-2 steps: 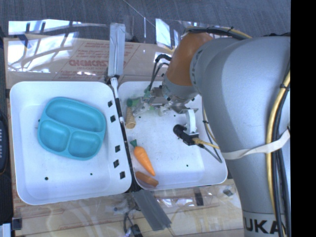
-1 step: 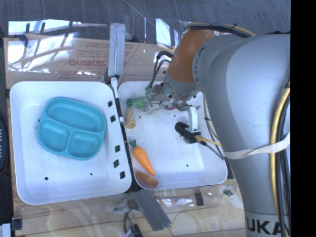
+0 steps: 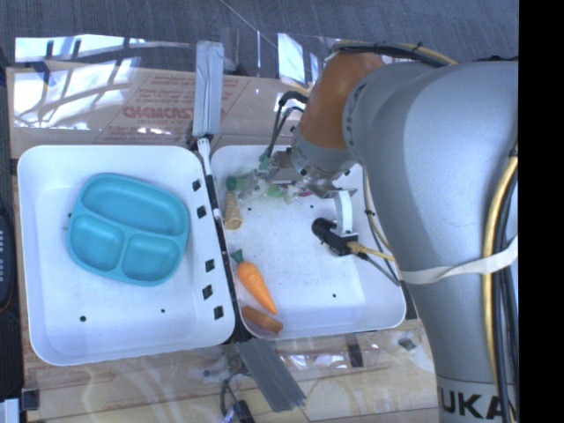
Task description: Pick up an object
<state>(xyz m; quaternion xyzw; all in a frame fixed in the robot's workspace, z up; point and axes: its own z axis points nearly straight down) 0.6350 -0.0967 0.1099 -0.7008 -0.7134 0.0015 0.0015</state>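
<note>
1. The object to pick up is not fixed by the task; the candidates are listed here from left to right.
2. A blue plate [image 3: 128,228] with three compartments lies alone in the left bin [image 3: 44,324], near its middle.
3. In the right bin [image 3: 304,320], a pale corn cob [image 3: 232,210] rests against the left wall, in the upper half.
4. Lower along the same wall lies a carrot [image 3: 256,286] with its green end pointing to the upper left.
5. Just below the carrot, in the lower left corner of this bin, lies a brown sausage [image 3: 263,319], close to the carrot but possibly not touching it.
6. Some small green pieces [image 3: 236,183] lie near the upper left corner of the right bin; I cannot say what they are.
7. The gripper [image 3: 280,176] is low over the upper edge of the right bin, just beside these green pieces. The wrist hides its end, so I cannot tell how the jaws stand or if something is between them.
8. In my judgement the task is not yet done: every clear object lies on a bin floor, and the grasp and the lift remain.
</note>
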